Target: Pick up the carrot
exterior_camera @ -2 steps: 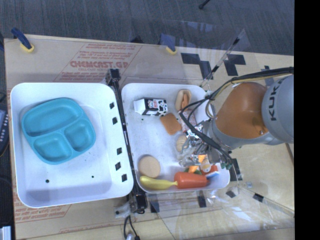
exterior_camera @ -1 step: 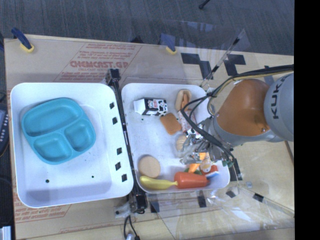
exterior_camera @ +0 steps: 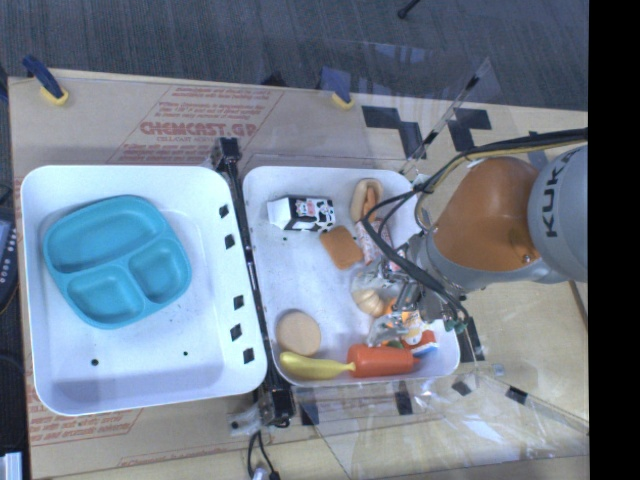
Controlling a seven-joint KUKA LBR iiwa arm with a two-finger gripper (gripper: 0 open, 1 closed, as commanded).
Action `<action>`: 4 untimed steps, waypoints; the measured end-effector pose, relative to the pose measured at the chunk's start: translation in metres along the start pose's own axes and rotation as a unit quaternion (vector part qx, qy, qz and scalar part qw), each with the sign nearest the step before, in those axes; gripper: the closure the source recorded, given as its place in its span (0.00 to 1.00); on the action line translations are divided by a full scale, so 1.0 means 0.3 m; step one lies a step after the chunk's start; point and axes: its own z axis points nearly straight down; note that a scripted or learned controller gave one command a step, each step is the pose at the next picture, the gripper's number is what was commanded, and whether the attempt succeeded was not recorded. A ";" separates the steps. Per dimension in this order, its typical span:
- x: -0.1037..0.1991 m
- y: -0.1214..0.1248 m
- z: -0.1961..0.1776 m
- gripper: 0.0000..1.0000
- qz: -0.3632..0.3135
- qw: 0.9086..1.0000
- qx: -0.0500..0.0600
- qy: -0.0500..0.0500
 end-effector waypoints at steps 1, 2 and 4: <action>-0.022 -0.025 0.057 0.00 -0.037 0.999 0.002 -0.004; -0.025 -0.018 0.024 1.00 -0.041 0.999 0.002 -0.003; -0.017 -0.024 0.056 0.00 -0.025 1.000 0.002 -0.005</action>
